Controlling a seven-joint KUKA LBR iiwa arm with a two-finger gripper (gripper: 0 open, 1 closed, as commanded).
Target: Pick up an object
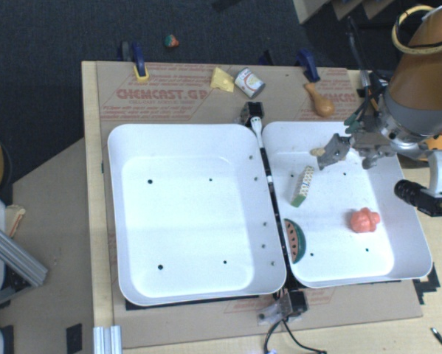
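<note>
At the bottom of the view, closest to you, a black cable and connector (288,306) sit just below the seam where the two white bins meet. Take the right bin (405,260) as your landmark. The pincer (351,152) hangs over its upper part, reaching in from the arm's side; you can see two dark fingers spread somewhat apart with nothing between them, so count it as open and carrying nothing. Just below and to the seam side of it lies a slim whitish block with dots (304,185), tilted on the bin floor; it looks rigid and light, so you would likely do best closing across its narrow width. Further down, near the middle of the right bin's floor, sits a pink lumpy object (364,220); it looks soft and light, probably forgiving if you squeeze it through its middle. Against the right bin's seam-side wall rests a flat watermelon-slice piece (294,242), thin and probably awkward to get fingers under. That makes three objects in the right bin. The left bin (125,198) is beside it. Above the right bin's top edge, on the tabletop (184,93), you have one yellow wedge (222,80), one small white box (249,82) and one brownish pear-shaped piece (320,102).
</note>
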